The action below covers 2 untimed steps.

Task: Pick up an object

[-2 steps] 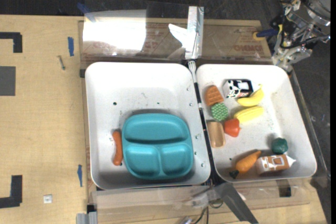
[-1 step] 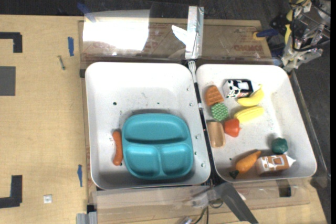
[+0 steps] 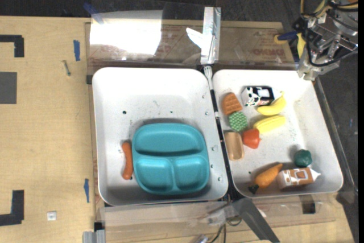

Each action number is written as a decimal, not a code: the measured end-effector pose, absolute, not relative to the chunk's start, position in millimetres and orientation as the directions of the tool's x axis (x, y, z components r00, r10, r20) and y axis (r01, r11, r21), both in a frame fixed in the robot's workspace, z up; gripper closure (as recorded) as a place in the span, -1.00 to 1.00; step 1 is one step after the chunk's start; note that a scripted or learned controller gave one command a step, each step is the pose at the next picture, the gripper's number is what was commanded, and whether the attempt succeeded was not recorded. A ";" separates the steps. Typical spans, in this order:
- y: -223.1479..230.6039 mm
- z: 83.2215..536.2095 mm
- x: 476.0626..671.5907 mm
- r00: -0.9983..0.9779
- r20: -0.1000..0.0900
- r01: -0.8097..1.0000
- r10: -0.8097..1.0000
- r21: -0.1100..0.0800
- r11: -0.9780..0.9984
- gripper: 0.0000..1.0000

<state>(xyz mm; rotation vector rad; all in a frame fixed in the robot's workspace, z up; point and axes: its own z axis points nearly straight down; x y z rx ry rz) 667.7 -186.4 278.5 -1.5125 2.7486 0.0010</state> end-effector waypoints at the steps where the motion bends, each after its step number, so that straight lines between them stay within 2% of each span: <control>1: -164.6 283.5 667.9 -0.438 -0.004 -0.899 -0.899 -0.003 0.438 1.00; 2: -151.5 287.3 667.8 -0.370 -0.004 -0.929 -0.929 -0.004 0.370 1.00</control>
